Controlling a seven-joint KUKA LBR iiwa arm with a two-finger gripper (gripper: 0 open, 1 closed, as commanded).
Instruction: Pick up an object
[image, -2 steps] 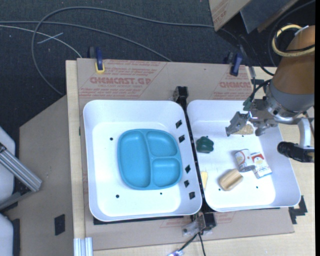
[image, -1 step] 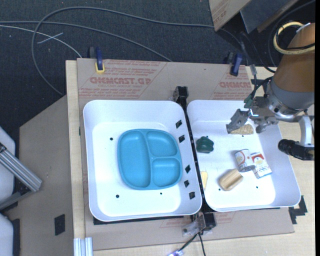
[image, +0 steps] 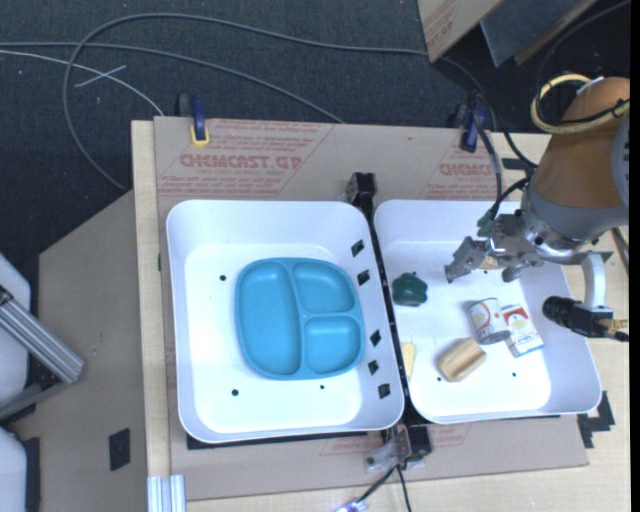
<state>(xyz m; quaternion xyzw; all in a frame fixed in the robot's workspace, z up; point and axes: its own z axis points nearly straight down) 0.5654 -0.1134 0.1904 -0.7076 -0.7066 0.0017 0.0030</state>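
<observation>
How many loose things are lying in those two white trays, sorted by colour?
Blue: 1, the divided plate in the left bin.
Green: 1, a small object.
Tan: 1, a block.
White with red: 2, a small carton and a packet.
Total: 5

Bright, even light; mild softness

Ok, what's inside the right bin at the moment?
In the right bin: a green object, a tan block and two small cartons. The gripper hangs above, hiding some floor.
</observation>
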